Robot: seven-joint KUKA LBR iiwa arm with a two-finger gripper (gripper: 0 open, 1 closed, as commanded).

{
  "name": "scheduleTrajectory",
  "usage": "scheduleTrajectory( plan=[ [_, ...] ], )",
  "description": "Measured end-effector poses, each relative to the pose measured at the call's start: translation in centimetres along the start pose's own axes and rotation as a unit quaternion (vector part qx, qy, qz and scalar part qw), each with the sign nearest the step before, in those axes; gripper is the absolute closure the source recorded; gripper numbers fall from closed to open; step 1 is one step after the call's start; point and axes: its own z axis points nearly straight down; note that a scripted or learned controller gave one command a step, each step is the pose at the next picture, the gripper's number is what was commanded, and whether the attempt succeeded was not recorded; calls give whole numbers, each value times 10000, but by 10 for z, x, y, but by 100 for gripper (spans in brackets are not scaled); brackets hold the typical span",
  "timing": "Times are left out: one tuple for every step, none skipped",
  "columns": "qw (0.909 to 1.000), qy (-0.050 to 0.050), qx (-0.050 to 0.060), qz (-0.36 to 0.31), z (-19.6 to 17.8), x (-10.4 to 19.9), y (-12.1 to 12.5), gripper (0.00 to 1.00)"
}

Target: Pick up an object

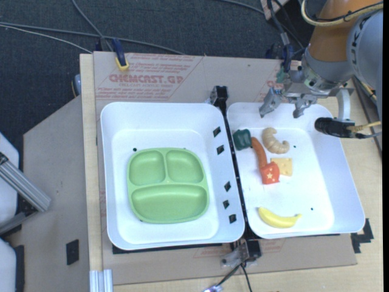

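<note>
In the right bin [328, 181] lie several toy foods: a dark green pepper [242, 139], an orange carrot [259, 151], a tan shrimp [275, 140], a red strawberry [270, 174], a yellow cheese piece [284, 166] and a yellow banana [278, 218] near the front. My gripper [284, 108] hangs over the bin's far edge, above and behind the shrimp. Its two fingers are spread apart with nothing between them.
The left bin [115, 163] holds a green divided plate [168, 184]. A row of black clips runs along the divider [230, 163] between the bins. Cables [340, 126] trail at the right of the arm. A cardboard sheet [152, 72] lies behind the bins.
</note>
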Motion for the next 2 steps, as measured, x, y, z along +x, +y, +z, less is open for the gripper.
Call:
scheduleTrajectory(
  plan=[
    [10000, -7, -67, -12, -8, 0, 2, 0],
    [10000, -5, -48, -18, 37, 2, 7, 0]
  ],
)
